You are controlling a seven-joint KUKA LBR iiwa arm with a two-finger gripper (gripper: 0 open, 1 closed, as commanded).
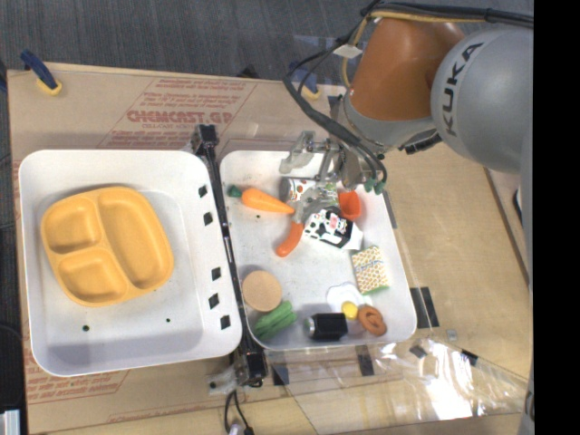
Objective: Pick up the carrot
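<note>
The carrot (266, 201) is orange with a green top at its left end. It lies flat in the back left part of the right bin (399, 270). My gripper (314, 188) hangs over the back middle of that bin, just right of the carrot's tip and close to the bin floor. The carrot is beside the gripper, not inside it. The grey arm and its orange band (399, 57) come in from the upper right.
A small orange-red piece (290, 239), a black-and-white carton (328, 228) and a red-orange item (350, 205) crowd around the gripper. Nearer the front lie a tan disc (262, 290), a green item (275, 319), a black cylinder (326, 326), a doughnut (371, 319) and a waffle piece (370, 268). A yellow divided plate (107, 243) sits in the left bin (36, 333).
</note>
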